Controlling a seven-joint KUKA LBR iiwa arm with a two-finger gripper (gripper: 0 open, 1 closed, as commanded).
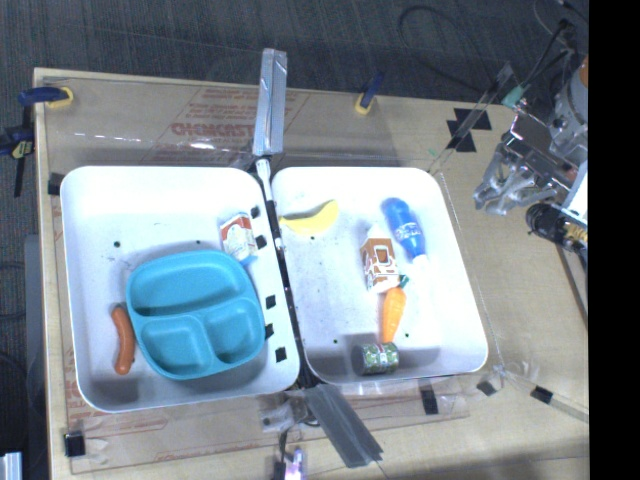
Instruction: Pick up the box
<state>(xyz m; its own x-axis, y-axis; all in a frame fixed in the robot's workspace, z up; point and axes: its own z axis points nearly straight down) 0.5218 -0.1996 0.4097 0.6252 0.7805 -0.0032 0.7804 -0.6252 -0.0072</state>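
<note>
The gripper (497,193) hangs outside the right bin (455,258), jaws' state unclear. The box (379,264) touches the carrot (392,314) and blue bottle (405,228); a descent risks pinching a neighbour instead.

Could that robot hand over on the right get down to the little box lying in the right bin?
Probably yes. The hand sits outside the right bin, and the box lies uncovered, though the blue bottle and carrot crowd close beside it.

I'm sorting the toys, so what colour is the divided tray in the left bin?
Light blue. The tray shows best in the overhead camera view.
</note>
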